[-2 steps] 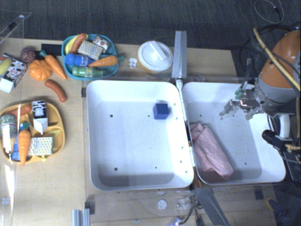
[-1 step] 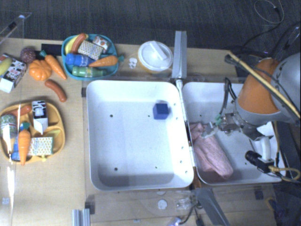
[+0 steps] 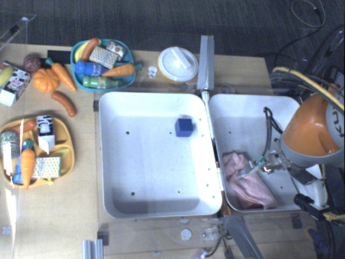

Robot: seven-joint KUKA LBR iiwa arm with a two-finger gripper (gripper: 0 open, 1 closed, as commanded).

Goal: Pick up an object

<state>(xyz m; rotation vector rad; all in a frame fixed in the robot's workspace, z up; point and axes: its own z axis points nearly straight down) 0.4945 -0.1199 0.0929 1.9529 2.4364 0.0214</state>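
We see a blue block [image 3: 184, 127] alone in the left bin [image 3: 124, 198], toward its upper right. The right bin [image 3: 242, 112] holds a crumpled pink cloth [image 3: 245, 185] at its lower left, and the end effector [image 3: 257, 166] sits low at that cloth's upper edge; we cannot tell its state.

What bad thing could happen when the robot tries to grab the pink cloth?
The claw sits at the edge of the pink cloth, so it might pinch just a corner and the floppy cloth could slip out. The cloth lies close against the right bin's wall, so the claw might bump it. The blue block is in the other bin, safe.
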